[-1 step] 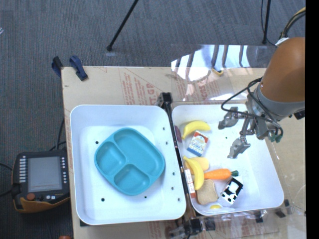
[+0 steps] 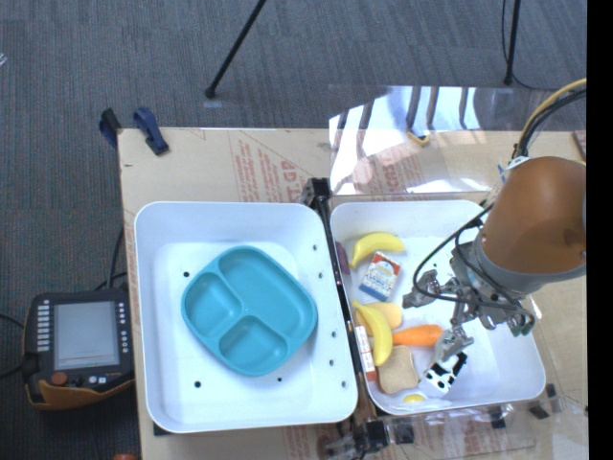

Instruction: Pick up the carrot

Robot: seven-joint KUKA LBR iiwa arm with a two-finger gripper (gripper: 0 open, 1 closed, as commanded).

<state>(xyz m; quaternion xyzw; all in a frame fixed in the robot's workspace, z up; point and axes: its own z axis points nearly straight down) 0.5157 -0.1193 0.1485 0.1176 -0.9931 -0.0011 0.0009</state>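
While the arm reaches in from the right, the scene reads as follows.

Arm: grey body with an orange band [image 2: 534, 211], hanging over the right bin.
End effector [image 2: 462, 326]: metal linkage below the orange band, just to the right of the carrot's tip; whether its fingers are spread or closed cannot be told from this slant, and nothing is seen between them.
Carrot [image 2: 418, 335]: orange, lying roughly level in the lower middle of the right bin, between the lower banana on its left and the end effector on its right; it rests on the bin floor.
Right bin [image 2: 517, 377]: shallow, white, carrying the carrot and the other small things.
Upper banana [image 2: 375, 245]: yellow, curved, near the bin's upper left.
Small carton [image 2: 380, 278]: white with red and blue print, just below the upper banana.
Lower banana [image 2: 374, 331]: yellow, just beside the carrot's left end.
Tan piece [image 2: 397, 371]: bread-like lump below the carrot.
Black-and-white toy [image 2: 443, 372]: spotted, just to the right of the tan piece, below the end effector.
Left bin [image 2: 158, 257]: shallow, white, beside the right bin.
Blue plate [image 2: 249, 309]: three compartments, lying in the middle of the left bin.
Counter [image 2: 249, 166]: brown board under both bins.
Handheld controller [image 2: 81, 343]: dark unit with a screen, left of the counter.
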